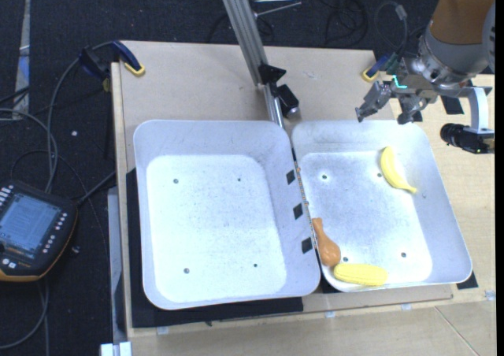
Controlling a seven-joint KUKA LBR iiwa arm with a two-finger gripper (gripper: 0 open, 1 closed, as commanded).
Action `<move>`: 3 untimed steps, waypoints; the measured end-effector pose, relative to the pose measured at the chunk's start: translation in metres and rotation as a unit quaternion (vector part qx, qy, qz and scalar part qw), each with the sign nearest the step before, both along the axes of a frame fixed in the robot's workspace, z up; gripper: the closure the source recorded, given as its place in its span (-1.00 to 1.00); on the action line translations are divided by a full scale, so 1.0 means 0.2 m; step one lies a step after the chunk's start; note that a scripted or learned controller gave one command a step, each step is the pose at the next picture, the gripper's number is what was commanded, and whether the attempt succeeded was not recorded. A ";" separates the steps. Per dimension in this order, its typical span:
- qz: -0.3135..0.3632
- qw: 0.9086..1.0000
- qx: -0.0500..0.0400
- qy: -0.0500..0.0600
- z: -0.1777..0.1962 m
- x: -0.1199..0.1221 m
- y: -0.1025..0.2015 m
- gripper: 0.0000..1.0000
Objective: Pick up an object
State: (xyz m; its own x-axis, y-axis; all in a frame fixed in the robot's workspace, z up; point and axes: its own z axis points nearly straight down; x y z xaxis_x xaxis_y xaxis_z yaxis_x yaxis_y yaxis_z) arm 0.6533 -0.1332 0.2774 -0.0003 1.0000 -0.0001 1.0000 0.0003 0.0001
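Observation:
In the right bin (pixel 441 213) lie three objects: a yellow banana (pixel 394 169) near its far right, an orange-brown pear-shaped piece (pixel 324 246) by its left wall, and a yellow corn-like piece (pixel 361 274) at its front edge. My gripper (pixel 389 108) hangs above the right bin's far edge, up and to the left of the banana. Its dark fingers (pixel 372 105) are spread apart with nothing between them.
The left bin (pixel 150 150) sits beside the right one. A slanted metal pole (pixel 246 24) rises from the bench behind the bins' shared edge. Yellow clamps (pixel 132 68) sit at the bench's far corners. A handheld pendant (pixel 27 228) lies at the far left.

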 end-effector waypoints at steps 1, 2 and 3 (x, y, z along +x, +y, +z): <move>0.000 1.000 0.000 0.000 0.00 0.00 0.00 -1.00; 0.000 1.000 0.000 0.002 -0.26 0.02 0.05 -1.00; 0.000 1.000 0.000 0.003 -0.56 0.03 0.09 -1.00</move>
State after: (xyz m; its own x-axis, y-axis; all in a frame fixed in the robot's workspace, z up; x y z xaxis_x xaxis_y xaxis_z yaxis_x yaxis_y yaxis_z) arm 0.6588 -0.1155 0.1654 -0.0006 1.0000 0.0008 1.0000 0.0006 -0.0055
